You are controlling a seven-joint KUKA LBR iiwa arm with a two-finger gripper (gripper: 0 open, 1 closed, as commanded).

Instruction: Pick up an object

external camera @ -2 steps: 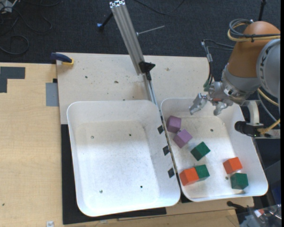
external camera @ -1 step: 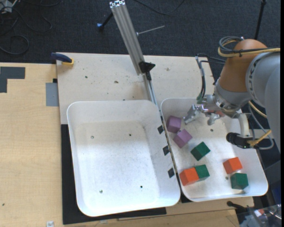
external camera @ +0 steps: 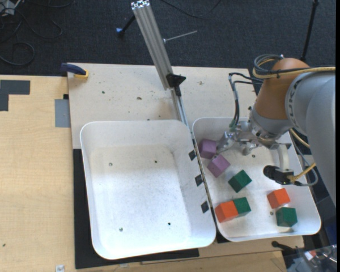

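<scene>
My gripper (external camera: 233, 140) hangs low in the upper part of the right bin (external camera: 306, 226), under the grey arm with its orange band (external camera: 276, 98). It sits just right of a purple block (external camera: 208, 148). A second purple block (external camera: 219, 165) lies a little below that one. Further down are a dark green block (external camera: 239, 181), an orange block (external camera: 226, 211) touching a green block (external camera: 242, 205), another orange block (external camera: 278, 198) and another green block (external camera: 286, 216). I see nothing lifted off the bin floor.
The left bin (external camera: 96, 146) stands beside the right one, with black clips (external camera: 197, 179) along the shared wall. A slanted aluminium post (external camera: 154, 41) rises behind the bins. Cables (external camera: 294, 177) loop from the wrist over the right bin's right side.
</scene>
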